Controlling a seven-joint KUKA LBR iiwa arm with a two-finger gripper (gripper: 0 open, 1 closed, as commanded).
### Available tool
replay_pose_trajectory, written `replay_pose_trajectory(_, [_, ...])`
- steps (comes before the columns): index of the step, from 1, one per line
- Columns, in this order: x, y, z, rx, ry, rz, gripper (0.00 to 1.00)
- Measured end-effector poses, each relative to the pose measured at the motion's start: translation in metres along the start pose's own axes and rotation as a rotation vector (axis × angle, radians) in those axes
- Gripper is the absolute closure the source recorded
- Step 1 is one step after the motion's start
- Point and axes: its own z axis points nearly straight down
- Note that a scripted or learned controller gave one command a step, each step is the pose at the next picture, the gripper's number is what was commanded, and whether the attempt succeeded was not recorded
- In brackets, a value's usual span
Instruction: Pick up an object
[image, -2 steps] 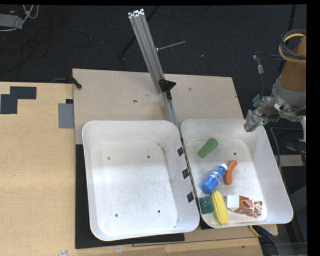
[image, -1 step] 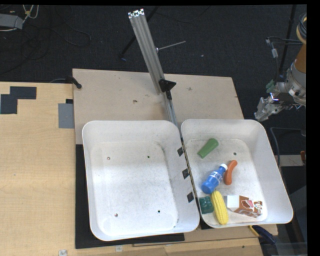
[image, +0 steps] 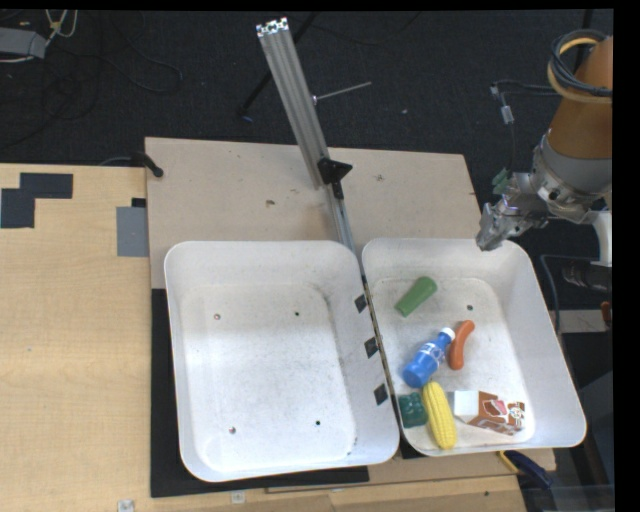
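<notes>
Arm: grey with an orange band, at the upper right of the frame, reaching toward the far right corner of the right bin.
Gripper (image: 490, 236): hangs just over the upper right rim of the right bin; nothing is seen between its tips. Whether it is released or clenched I cannot tell, the tip being small and dark against the background.
Right bin (image: 545, 300): shallow, white, in the right half of the frame, touching the left bin along its inner edge.
Left bin (image: 190, 330): shallow, white, in the centre and left of the frame, with small dark specks on its floor.
Green piece (image: 416, 296): a short tilted cylinder in the upper left part of the right bin, well apart from the gripper.
Blue bottle (image: 428, 358): lies slanted in the middle of the right bin, white cap pointing up and right.
Orange piece (image: 461, 344): a small curved sausage shape just beside the bottle's cap, on its right.
Corn cob (image: 439, 414): yellow, lying near the lower edge of the right bin, below the bottle.
Dark green block (image: 411, 409): small, just to the left of the corn cob.
Carton (image: 489, 411): white and brown, lying to the right of the corn cob, near the lower right corner.
Counter (image: 70, 330): light wood, with a tan board under the bins.
Metal rail (image: 300, 110): slants from the top centre down to the gap between the bins.
</notes>
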Motion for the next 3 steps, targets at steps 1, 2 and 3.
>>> replay_pose_trajectory(1, [0.049,0.007,0.012,0.000,0.000,0.001,1.00])
replay_pose_trajectory(2, [0.100,0.003,0.024,0.002,0.000,0.001,1.00])
replay_pose_trajectory(3, [0.150,0.002,0.035,0.002,-0.001,0.001,1.00])
